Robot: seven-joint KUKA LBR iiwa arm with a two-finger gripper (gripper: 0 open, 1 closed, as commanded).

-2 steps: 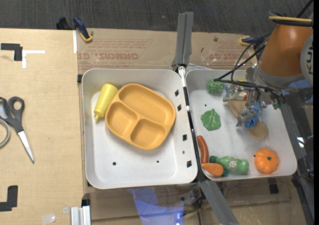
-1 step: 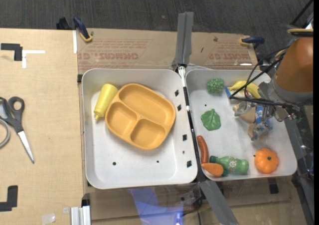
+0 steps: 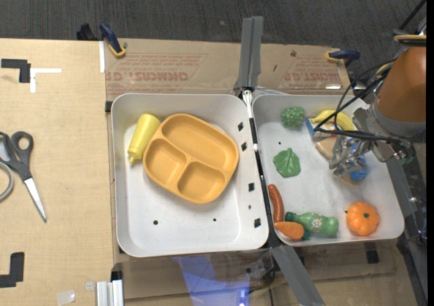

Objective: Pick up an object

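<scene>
Gripper [image 3: 347, 159] is lowered into the right bin [image 3: 390, 182], over a blue object [image 3: 357, 174] beside the banana [image 3: 337, 120], presumably for grasping; finger state cannot be told.

Hand [image 3: 347, 157] low over right bin [image 3: 319, 189]

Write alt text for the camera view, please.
A robot arm's tool hangs low in the right bin among toy foods: broccoli, pumpkin, carrot. The left bin holds an orange divided plate and a yellow bottle.
</scene>
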